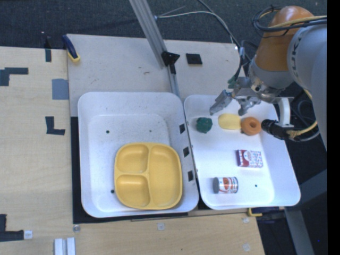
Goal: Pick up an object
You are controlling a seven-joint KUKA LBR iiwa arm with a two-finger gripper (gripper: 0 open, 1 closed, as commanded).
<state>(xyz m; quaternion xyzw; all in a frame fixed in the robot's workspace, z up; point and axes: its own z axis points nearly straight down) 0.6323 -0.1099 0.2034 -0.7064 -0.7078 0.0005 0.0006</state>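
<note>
- The grey arm point(297, 47) with its orange band enters from the upper right of the frame and bends down toward the top of the right bin point(265, 195).
- Its hand point(229, 109) hangs over that bin's upper edge, fingers spread wide apart, nothing between them.
- One fingertip point(214, 110) points down-left, the other point(245, 109) sits further right.
- Just below the hand lies a pale yellow object point(229, 122), roughly between the two fingertips in the picture.
- A green object point(204, 124) lies just left of the yellow one, near the bin's left wall.
- An orange ring point(251, 126) lies just right of the yellow one, touching or nearly so.
- Lower in the bin, well apart from the hand, a red-and-white packet point(249, 158) and a small can point(226, 185) on its side have open white floor around them.
- The left bin point(95, 121) holds a yellow divided plate point(149, 175) in its lower half.
- The table point(32, 142) fills the left of the frame.
</note>
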